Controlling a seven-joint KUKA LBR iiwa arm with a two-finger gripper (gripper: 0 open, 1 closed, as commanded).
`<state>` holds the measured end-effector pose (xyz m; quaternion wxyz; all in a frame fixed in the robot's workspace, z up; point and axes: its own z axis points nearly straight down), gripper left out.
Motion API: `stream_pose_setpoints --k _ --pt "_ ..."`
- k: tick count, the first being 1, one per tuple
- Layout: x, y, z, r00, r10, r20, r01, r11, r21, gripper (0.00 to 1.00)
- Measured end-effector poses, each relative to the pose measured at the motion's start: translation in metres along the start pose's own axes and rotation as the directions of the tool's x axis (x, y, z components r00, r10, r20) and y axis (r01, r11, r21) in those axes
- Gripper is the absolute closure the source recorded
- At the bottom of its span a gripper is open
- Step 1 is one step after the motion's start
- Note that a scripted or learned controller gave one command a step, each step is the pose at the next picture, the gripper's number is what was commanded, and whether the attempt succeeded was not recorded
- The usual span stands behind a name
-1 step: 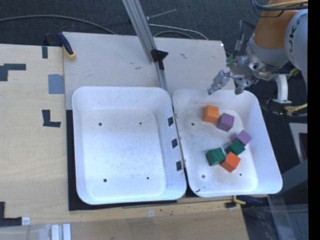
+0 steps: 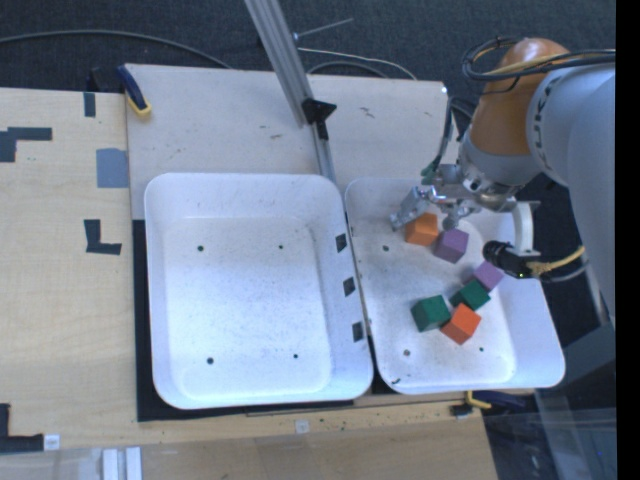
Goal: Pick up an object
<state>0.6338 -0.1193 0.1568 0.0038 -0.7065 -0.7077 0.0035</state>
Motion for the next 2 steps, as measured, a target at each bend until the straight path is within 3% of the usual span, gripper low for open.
stream_pose_setpoints --k 1,2 --pt "-0.024 0.026 0.070 1.000 0.001 0.002 -0.001 1.000 -0.004 0.00" --pt "-0.023 0.027 0.055 1.000 -0.001 0.003 0.001 1.000 -0.008 1.00"
